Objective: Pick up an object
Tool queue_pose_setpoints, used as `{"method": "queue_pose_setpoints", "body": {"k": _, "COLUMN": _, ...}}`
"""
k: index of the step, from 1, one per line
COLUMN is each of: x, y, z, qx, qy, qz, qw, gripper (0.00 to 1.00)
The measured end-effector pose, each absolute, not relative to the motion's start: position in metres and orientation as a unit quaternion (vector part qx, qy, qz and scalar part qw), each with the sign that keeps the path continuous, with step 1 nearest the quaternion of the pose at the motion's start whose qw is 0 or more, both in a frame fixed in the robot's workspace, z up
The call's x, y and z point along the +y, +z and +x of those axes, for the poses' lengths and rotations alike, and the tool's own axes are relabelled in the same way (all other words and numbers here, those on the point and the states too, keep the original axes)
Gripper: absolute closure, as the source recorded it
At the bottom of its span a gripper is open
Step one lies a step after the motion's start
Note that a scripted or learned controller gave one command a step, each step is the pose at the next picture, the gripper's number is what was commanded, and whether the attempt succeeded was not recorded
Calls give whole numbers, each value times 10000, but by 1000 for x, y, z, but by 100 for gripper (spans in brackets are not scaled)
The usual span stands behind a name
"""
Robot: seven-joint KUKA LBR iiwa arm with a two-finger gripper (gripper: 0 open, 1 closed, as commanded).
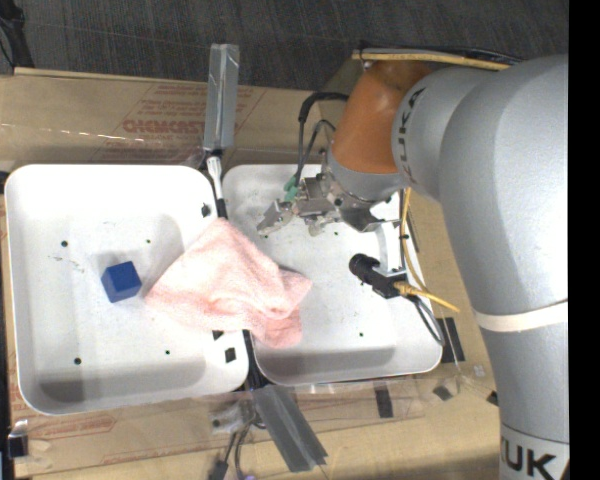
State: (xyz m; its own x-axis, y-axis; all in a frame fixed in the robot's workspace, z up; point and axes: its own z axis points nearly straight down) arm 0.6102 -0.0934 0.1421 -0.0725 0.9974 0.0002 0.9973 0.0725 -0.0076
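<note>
While the arm (500, 188) reaches in from the right, its end effector (280, 215) sits over the far left part of the right bin (330, 373), close to that bin's back wall and to the divide between the two bins. Orange band (375, 118) is above the wrist, and the grey body takes up the right side of the view. State of the end effector: cannot tell, apart or together; the tip is small and cluttered with metal parts and wires at this angle. Cannot tell either whether it touches the bin floor.

Objects:
- Pink cloth (230, 283): crumpled, draped across the divide, part in the left bin (40, 268) and part in the right bin. Its far edge lies near the end effector, on the camera side and a little to the left. Whether the two touch I cannot tell. The bulk of the cloth is clear of it.
- Blue cube (121, 280): on the floor of the left bin, roughly mid-bin, just left of the cloth's edge. Well apart from the end effector.

Bins are side by side on a cardboard-covered surface (100, 118). A grey bar (220, 93) stands at the far end of the gap between them. Small dark dots are scattered on both bin floors.
</note>
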Motion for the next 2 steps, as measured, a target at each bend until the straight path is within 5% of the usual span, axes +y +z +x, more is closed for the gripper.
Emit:
{"method": "queue_pose_setpoints", "body": {"k": 1, "x": -104, "y": 91, "z": 598, "qx": -8376, "qy": 11, "qz": -5463, "qw": 26, "gripper": 0}}
{"method": "queue_pose_setpoints", "body": {"k": 2, "x": -86, "y": 193, "z": 566, "qx": -8389, "qy": 1, "qz": -5442, "qw": 2, "gripper": 0}}
